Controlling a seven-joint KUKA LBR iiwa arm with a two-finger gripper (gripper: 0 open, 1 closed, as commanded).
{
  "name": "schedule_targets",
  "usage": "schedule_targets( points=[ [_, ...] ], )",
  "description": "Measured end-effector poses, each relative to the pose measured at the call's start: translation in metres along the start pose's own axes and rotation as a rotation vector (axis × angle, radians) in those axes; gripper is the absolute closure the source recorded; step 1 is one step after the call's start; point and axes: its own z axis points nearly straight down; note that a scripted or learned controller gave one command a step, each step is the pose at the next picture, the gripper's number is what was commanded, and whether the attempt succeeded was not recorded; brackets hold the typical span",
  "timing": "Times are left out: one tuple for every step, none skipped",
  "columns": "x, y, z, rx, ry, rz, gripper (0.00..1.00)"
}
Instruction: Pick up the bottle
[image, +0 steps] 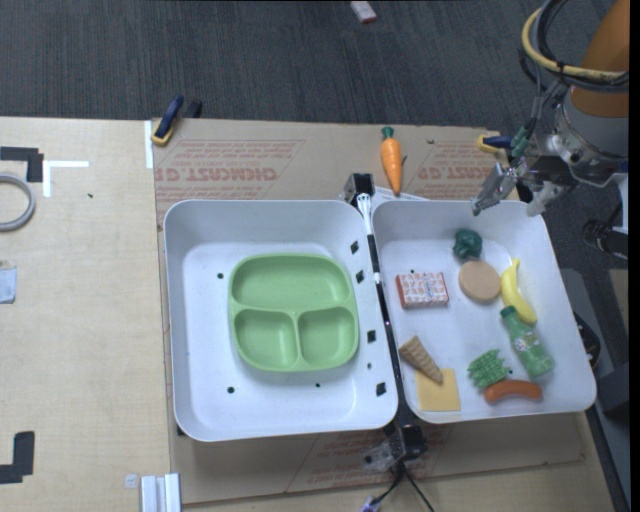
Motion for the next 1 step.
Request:
schedule_targets(
  points=[
    [-0.0002, 0.0005, -0.0096, -0.001, -0.001, -0.003, 1.0]
  ],
)
